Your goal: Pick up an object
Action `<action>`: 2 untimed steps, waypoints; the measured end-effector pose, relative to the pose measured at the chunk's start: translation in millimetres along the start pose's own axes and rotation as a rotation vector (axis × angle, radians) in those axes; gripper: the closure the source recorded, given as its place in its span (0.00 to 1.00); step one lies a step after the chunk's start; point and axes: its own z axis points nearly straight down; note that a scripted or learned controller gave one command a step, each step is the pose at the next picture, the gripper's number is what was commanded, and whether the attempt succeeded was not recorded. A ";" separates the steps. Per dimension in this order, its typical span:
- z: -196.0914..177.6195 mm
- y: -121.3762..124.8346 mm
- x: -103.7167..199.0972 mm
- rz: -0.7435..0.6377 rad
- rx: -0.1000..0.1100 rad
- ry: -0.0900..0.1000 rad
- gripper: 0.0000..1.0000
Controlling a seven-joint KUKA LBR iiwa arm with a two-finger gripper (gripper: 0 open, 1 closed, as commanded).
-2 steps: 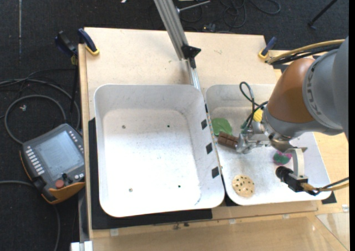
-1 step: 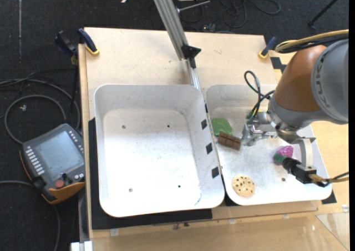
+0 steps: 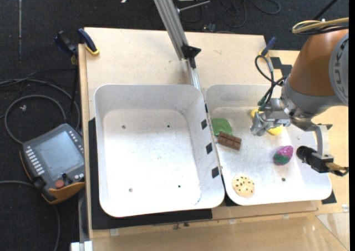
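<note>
My gripper [image 3: 262, 126] is low in the right bin [image 3: 310, 189], near its back right part. It sits right at a small yellow object [image 3: 274, 129], which it partly covers. A green object [image 3: 222, 125] and a brown chocolate-like bar [image 3: 229, 142] lie by the bin's left wall. A purple and green object [image 3: 282, 155] rests just right of and in front of the gripper. Near the front edge lies a round speckled cookie [image 3: 243, 185].
The left bin [image 3: 111, 150] stands beside the right one, sharing a raised divider wall [image 3: 209, 139]. A slanted metal rail [image 3: 169, 14] rises behind the bins. A black camera-like part on the arm [image 3: 313, 158] hangs over the right bin's right edge.
</note>
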 end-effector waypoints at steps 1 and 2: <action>-18.7 1.3 0.2 0.000 0.003 0.000 1.00; -21.4 2.8 45.4 -0.004 0.006 0.003 1.00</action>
